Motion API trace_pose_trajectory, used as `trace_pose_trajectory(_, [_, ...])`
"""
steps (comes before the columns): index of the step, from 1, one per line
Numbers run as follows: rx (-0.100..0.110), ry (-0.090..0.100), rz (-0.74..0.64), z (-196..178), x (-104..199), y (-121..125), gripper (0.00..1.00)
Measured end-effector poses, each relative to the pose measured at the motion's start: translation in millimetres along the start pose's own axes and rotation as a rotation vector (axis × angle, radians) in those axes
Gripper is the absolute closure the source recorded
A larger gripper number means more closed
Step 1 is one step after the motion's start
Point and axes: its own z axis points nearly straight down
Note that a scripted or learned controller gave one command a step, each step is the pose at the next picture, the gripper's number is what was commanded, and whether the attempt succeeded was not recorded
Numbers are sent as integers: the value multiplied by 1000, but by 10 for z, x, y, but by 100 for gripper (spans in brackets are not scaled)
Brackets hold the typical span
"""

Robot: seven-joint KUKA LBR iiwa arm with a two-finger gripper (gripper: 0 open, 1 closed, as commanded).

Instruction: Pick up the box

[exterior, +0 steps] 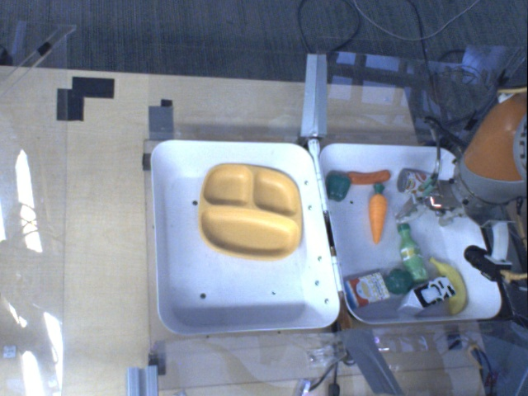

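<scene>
The box [370, 288] lies at the right bin's [353, 159] near-left corner, long axis running left-right, nearer and left of the end effector [429, 195], whose state I cannot tell.

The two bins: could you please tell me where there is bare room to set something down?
In the left bin, a bare floor strip borders the yellow tray on the near and left sides. The right bin is crowded: carrot, bottle, banana, box.

No legible text, even on the box [369, 288] label.
</scene>
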Motion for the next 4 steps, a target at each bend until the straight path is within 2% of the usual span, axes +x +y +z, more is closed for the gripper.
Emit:
trace_pose_trajectory(1, [-6,0,-1,-116,3,20,100])
trace_pose_trajectory(2, [-4,-2,126,48,-72,-899,100])
trace_pose_trajectory(3, [3,1,54,-392,853,-939,100])
trace_pose_trajectory(4, [3,1,54,-391,849,-941,0])
